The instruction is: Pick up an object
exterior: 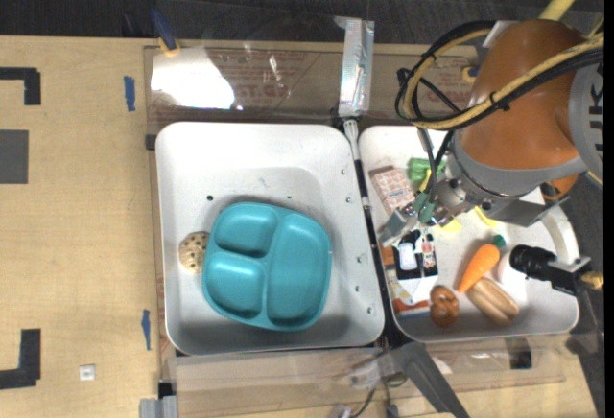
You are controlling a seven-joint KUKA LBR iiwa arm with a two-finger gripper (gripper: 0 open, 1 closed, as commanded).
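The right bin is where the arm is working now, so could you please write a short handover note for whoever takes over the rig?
Hand: low over the left part of the right bin, among the small packets; whether it is open or shut cannot be told, and nothing is seen held.
Right bin: toy carrot, bread roll, brown round item, black-and-white packet, pinkish packet.
Left bin: teal divided plate with a cookie at its left edge.
Done: no pick confirmed.
Left: grasp one object and lift it.
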